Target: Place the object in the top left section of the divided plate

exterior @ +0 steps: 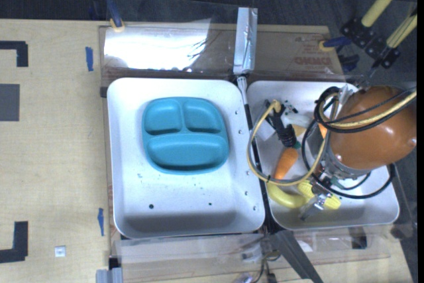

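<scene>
The arm's orange band (pixel 364 126) covers most of the right bin (pixel 384 209), and the yellow object (pixel 286 196) underneath is half hidden.

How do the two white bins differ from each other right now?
The left bin holds a blue divided plate with bare compartments; the right bin holds loose items, among them an orange piece and something yellow. The arm's gripper hangs over the right bin, while nothing hangs over the left bin. Both are shallow, white and sit side by side.
</scene>
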